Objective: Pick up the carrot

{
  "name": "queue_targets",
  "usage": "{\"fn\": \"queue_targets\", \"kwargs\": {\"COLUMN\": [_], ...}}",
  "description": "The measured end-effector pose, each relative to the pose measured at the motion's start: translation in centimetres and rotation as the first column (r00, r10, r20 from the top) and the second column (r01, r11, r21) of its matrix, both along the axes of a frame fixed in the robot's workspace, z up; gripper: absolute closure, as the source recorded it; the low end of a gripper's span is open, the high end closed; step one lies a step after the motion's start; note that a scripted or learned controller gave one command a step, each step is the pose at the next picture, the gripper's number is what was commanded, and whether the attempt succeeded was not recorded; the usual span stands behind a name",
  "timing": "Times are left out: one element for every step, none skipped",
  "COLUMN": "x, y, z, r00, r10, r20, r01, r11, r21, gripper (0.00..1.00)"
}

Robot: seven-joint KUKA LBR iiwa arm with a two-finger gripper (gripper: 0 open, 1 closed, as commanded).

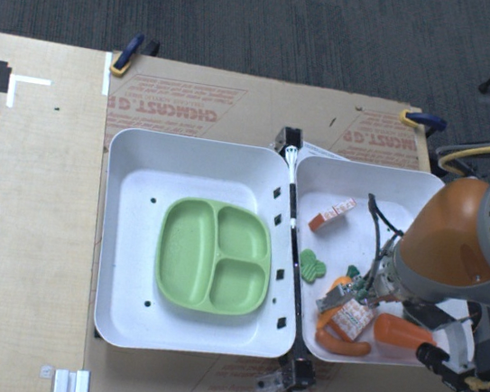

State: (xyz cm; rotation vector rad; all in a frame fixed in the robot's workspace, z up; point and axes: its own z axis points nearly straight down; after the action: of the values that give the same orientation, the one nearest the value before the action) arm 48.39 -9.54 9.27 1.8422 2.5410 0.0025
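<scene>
An orange tapered piece that looks like the carrot lies near the front wall of the right bin, partly under the arm. My gripper is low in the same bin, just left of the carrot, over a cluster of small items. The arm's orange band and wrist hide the gripper's tips. From this view I cannot tell whether anything is held.
Under and around the gripper lie a small printed box, a red sausage-like piece and an orange scrap. A green piece and a red-white packet lie further back. The left bin holds a green divided plate.
</scene>
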Motion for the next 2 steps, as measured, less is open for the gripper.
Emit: {"fn": "queue_targets", "kwargs": {"x": [1.7, -0.5], "y": [-0.6, 0.0], "z": [0.0, 0.0], "r00": [0.978, 0.996], "r10": [-0.207, 0.088], "r20": [-0.003, 0.001], "r01": [0.207, -0.088], "r11": [0.978, 0.996], "r21": [0.0, -0.001], "gripper": [0.0, 0.0]}}
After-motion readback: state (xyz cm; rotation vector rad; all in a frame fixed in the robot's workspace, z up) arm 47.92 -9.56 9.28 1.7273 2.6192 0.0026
